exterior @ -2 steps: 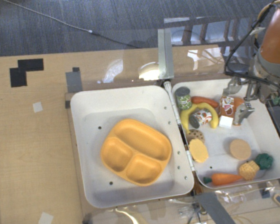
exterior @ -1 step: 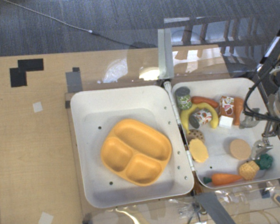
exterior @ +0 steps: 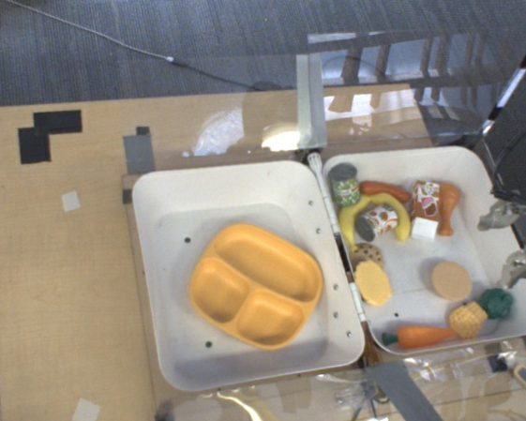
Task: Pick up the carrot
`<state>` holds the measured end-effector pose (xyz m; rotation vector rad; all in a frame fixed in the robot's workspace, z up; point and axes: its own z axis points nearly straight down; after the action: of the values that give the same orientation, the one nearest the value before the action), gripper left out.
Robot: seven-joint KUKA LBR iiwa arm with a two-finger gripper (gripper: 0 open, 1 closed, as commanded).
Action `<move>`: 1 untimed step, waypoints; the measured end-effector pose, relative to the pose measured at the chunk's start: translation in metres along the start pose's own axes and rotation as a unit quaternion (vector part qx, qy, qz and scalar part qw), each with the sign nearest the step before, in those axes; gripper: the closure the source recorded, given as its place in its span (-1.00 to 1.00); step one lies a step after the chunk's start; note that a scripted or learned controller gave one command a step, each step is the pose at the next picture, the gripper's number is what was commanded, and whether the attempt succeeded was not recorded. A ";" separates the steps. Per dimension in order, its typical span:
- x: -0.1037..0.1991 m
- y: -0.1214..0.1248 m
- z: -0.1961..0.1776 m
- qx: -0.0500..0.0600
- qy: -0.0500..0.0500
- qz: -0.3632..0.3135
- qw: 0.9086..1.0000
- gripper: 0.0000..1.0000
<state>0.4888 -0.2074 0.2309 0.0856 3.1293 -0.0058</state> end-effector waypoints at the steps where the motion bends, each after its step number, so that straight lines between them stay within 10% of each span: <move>1: 0.000 0.003 0.051 -0.001 0.003 0.118 0.993 -1.00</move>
<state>0.4892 -0.2049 0.1797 0.4539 3.1035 0.0003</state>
